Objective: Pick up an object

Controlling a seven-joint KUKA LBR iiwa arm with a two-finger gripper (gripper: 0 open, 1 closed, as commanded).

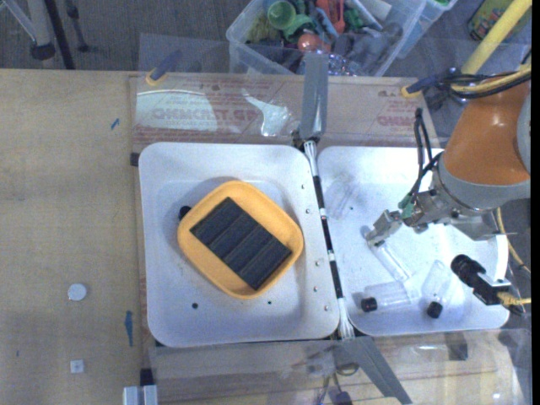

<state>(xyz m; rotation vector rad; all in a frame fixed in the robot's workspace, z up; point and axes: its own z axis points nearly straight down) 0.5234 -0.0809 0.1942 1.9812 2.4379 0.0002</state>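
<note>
Hovering low in the right bin (354, 171), the gripper (377, 229) is being read as empty, opening not discernible; clear vials (390, 296) lying just beside are best being approached squarely.

Robotics laboratory. A wooden table (59, 184) carries two white bins (160, 226) side by side, an industrial arm (485, 142) reaches in from the right, and a clear tub of mixed test objects (337, 15) stands beyond the table's far edge.
</note>
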